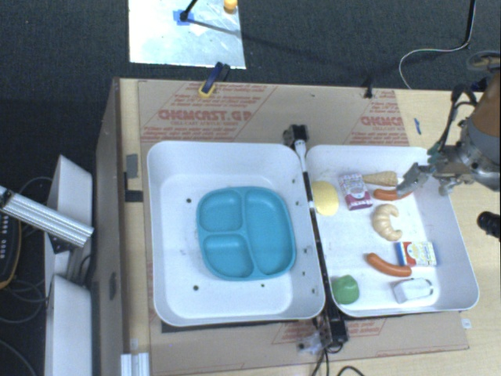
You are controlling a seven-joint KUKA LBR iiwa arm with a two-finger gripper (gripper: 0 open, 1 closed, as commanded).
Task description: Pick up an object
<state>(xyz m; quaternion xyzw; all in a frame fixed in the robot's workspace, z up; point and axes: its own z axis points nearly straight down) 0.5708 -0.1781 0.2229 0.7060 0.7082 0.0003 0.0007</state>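
Across the right white bin (462, 266) lie two red sausages (388, 265), one croissant (385, 221), one yellow lemon-like piece (325, 198), one green round piece (345, 289) and three small packets (355, 190). Left white bin (168, 210) holds one blue divided tray (245, 233). Grey two-finger gripper (410, 182) hovers at the upper sausage (391, 195), grip state can't be told.

From my seat, the left bin (168, 210) has open floor only around the blue divided plate (245, 233), which takes its middle. The right bin (462, 276) is crowded: lemon (325, 198), red-white packet (355, 190), croissant (386, 221), sausage (388, 265), small carton (416, 253) and green fruit (344, 289) leave narrow lanes. I see bare floor below the lemon, left of the sausage.
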